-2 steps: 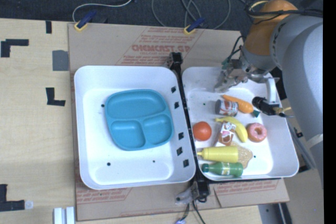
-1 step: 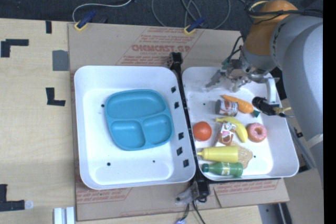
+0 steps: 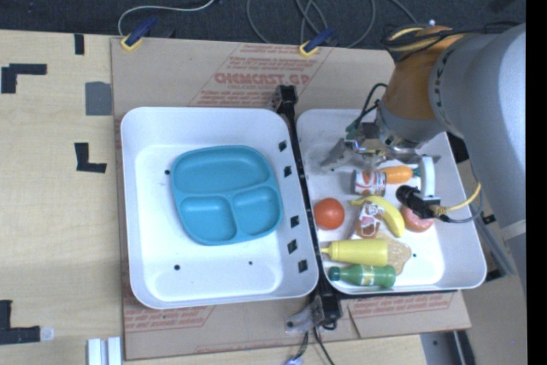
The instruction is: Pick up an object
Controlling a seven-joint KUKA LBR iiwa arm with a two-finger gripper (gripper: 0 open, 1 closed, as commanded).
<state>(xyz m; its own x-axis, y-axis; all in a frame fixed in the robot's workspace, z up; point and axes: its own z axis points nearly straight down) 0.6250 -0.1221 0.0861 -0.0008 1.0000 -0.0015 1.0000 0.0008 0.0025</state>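
Camera view shows the pick not yet made: the gripper (image 3: 363, 151) hangs low over the far part of the right bin (image 3: 321, 131), above bare white floor, and its fingers (image 3: 335, 156) look spread apart with nothing between them, though at this angle that reading is not certain. Nothing is lifted; every thing in that bin lies on the floor of the bin. Just on the near side of the gripper stands a small red-and-white can (image 3: 368, 179), with an orange carrot (image 3: 397, 174) touching or almost touching its right side. Nearer still lie a round orange fruit (image 3: 329, 213) toward the left wall, a banana (image 3: 387, 215) beside it, and a pink thing (image 3: 418, 223) to the right of the banana, too small to name. Along the near wall rest a yellow bottle (image 3: 359, 251) and a green bottle (image 3: 366, 275), side by side and lying flat. The left bin (image 3: 145, 151) holds a blue divided plate (image 3: 226, 192), well apart from the arm. By my judgement the task is at its approach stage: the gripper must choose a target, most likely the can or the carrot since they are closest, come down around it, close and raise it, so all of the grasp and lift remains to do
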